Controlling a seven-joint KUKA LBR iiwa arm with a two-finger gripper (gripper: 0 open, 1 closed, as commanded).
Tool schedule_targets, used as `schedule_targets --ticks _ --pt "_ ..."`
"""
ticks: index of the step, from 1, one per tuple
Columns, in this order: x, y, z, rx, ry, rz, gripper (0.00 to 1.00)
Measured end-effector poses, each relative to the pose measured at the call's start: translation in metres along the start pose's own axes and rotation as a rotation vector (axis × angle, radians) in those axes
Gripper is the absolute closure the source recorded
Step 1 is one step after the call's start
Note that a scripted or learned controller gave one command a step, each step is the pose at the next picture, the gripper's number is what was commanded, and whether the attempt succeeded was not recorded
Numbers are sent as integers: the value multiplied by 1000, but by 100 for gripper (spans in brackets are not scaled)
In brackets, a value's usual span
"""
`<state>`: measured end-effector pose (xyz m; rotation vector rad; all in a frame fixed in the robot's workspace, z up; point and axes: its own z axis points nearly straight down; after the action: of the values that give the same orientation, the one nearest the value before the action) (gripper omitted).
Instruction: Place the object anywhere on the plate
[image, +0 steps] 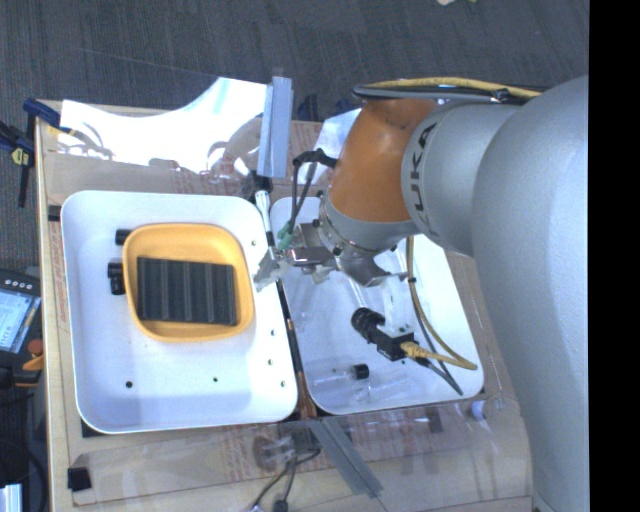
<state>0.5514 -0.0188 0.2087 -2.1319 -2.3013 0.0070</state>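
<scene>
Presently catalogued, one moment, overhead slanted view.

1. Shallow white plastic left bin (170, 400), smooth and glossy, with rounded corners. It holds item 2.
2. Yellow rounded-square plate (190, 236), raised rim, matte finish; sits in the bin's upper half.
3. Black ribbed rectangular block (187, 288), with parallel ridges running lengthwise. It lies flat inside the plate's well, filling most of it. Judged to be the task's object, so the placing looks done.
4. Two small black pieces (117, 277), just beside the plate's left rim.
5. Shallow white right bin (335, 395), holding a small dark item (358, 371).
6. Two-finger metal gripper (272, 265), over the divide between bins, just off the plate's right rim. Open or closed cannot be told, and nothing is seen held.
</scene>
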Motion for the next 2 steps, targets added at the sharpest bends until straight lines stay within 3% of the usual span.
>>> schedule_targets --ticks 1,2 --pt "-65 24 12 -3 -1 -76 0" --pt "22 42 -2 -4 0 -109 0"
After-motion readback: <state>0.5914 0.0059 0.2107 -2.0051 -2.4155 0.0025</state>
